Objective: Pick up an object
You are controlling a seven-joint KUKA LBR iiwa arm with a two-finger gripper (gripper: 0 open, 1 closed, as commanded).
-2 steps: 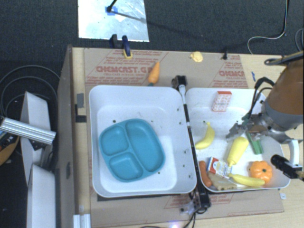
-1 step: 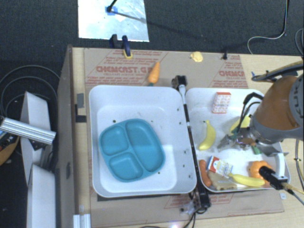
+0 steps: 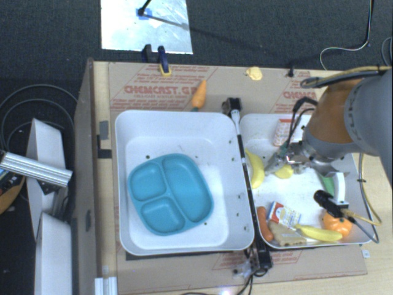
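My gripper [image 3: 279,163] is low inside the right bin [image 3: 261,128], near its left half, with the grey arm and its orange band coming in from the right. A small yellow lemon-like thing [image 3: 284,173] lies right under the gripper's tip, and I cannot tell if they touch. A yellow banana [image 3: 255,169] lies just to the left, against the bin's left wall. A small red and white packet [image 3: 283,130] sits farther back.
Along the right bin's front lie an orange carrot [image 3: 263,216], a red and white carton [image 3: 284,214], a brown slice [image 3: 286,236], a second banana [image 3: 319,232] and an orange fruit [image 3: 339,224]. A green thing [image 3: 328,182] lies at the right. The left bin [image 3: 132,134] holds a blue divided plate [image 3: 170,193].
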